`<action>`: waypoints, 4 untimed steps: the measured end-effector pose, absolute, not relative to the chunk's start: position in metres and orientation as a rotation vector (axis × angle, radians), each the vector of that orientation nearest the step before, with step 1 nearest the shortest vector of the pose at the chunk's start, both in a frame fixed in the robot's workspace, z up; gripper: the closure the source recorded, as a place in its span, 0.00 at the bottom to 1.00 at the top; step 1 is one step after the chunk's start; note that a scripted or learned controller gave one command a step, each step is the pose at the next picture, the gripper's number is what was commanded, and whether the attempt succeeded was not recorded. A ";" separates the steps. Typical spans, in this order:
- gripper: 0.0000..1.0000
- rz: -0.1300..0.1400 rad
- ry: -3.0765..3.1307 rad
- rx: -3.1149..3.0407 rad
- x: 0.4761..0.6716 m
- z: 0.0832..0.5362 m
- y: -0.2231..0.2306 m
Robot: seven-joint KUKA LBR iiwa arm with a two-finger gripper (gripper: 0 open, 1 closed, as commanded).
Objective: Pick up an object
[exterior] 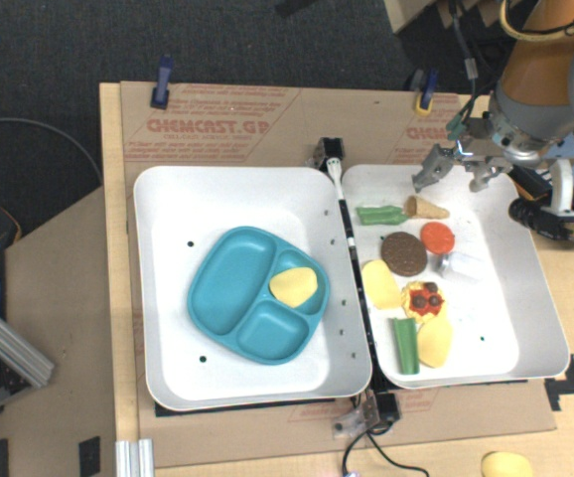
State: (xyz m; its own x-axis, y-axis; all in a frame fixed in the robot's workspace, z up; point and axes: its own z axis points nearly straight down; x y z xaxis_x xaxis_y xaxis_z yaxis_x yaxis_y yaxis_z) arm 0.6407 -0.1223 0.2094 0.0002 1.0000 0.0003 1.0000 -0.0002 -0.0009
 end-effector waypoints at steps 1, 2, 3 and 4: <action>0.00 0.003 -2.218 -2.218 0.594 0.208 -0.096; 0.00 0.011 -2.210 -2.217 0.546 0.114 -0.102; 0.00 -0.010 -2.229 -2.221 0.494 0.230 -0.064; 0.00 0.002 -2.224 -2.209 0.478 0.204 0.005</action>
